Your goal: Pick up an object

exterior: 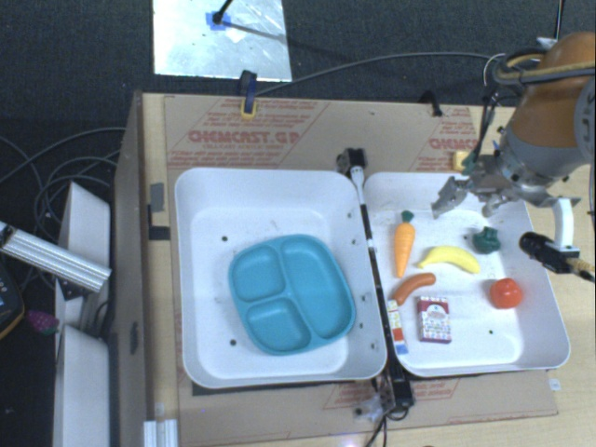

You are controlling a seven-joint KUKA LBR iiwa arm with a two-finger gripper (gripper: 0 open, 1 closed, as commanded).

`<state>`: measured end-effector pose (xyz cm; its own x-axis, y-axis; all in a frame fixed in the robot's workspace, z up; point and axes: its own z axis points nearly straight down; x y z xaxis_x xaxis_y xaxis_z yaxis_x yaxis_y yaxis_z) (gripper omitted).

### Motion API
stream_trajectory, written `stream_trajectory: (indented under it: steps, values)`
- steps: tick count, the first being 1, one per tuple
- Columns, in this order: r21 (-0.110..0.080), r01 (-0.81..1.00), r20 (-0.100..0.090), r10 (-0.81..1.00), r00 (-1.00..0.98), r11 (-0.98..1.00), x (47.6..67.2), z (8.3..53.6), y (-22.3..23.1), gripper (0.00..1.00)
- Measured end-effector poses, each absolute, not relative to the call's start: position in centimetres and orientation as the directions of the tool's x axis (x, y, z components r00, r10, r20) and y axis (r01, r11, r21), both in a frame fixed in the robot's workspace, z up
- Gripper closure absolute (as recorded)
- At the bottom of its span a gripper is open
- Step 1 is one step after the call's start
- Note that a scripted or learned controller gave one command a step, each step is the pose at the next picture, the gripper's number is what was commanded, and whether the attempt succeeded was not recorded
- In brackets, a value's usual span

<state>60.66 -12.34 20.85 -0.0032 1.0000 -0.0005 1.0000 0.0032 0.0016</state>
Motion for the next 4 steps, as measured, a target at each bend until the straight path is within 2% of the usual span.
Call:
stream_trajectory:
  steps: [1, 2, 3, 4]
  values:
    - [-0.001, 1.000, 0.000, 1.000, -0.005, 0.005, 62.5, 10.4, -9.7, 0.00]
    - [0.001, 1.000, 0.000, 1.000, -0.005, 0.005, 62.5, 8.5, -8.5, 0.00]
    - [0.003, 1.000, 0.000, 1.000, -0.006, 0.006, 62.6, 9.5, -8.5, 1.00]
    - [0.004, 1.000, 0.001, 1.000, -0.005, 0.005, 60.7, 18.6, -0.9, 1.00]
